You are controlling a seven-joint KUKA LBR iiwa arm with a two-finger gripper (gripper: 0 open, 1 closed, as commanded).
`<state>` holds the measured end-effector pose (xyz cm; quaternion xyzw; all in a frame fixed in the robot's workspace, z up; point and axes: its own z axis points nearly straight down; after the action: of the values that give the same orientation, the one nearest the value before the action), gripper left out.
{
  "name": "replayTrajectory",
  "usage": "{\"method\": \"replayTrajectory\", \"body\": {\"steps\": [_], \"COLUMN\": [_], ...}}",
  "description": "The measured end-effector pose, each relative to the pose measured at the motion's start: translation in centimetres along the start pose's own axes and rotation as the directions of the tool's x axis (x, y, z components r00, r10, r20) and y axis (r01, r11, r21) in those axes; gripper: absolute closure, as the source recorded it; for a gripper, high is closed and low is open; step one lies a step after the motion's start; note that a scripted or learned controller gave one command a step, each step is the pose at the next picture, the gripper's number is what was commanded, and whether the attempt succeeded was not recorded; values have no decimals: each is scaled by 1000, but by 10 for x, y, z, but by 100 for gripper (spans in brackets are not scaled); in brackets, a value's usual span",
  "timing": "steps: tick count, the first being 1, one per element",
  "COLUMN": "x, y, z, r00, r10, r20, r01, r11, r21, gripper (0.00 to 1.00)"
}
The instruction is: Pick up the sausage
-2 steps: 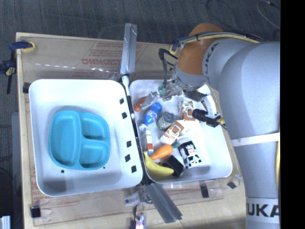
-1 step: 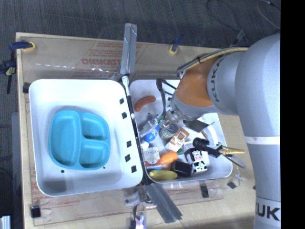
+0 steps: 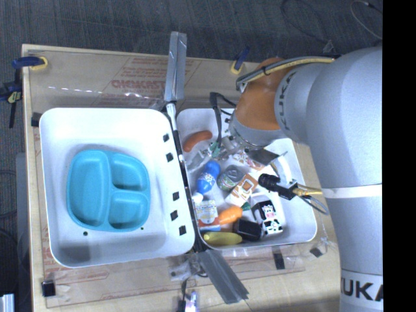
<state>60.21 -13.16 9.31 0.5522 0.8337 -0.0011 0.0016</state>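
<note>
Since the gripper [image 3: 224, 147] hangs low in the right bin [image 3: 300, 229] with the sausage [image 3: 197, 138] just beside its tip, toward the divider, we judge the step in hand to be the approach. We cannot tell whether the jaws are parted or closed, since the wrist hides them. To do it well, we should shift toward the sausage, straddle its middle across the short axis, and avoid the blue ball [image 3: 207, 178] nearby.

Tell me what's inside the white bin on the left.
The left bin holds one thing, a light blue divided tray lying flat with three compartments, none of which has anything in it. The bin floor under the tray is covered, so that part cannot be seen.
</note>
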Motion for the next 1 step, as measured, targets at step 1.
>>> {"method": "replayTrajectory", "body": {"steps": [1], "x": [-36], "y": [44], "z": [1], "r00": [999], "r10": [49], "r20": [-3], "r01": [-49], "r11": [999], "r21": [1], "gripper": [0]}}
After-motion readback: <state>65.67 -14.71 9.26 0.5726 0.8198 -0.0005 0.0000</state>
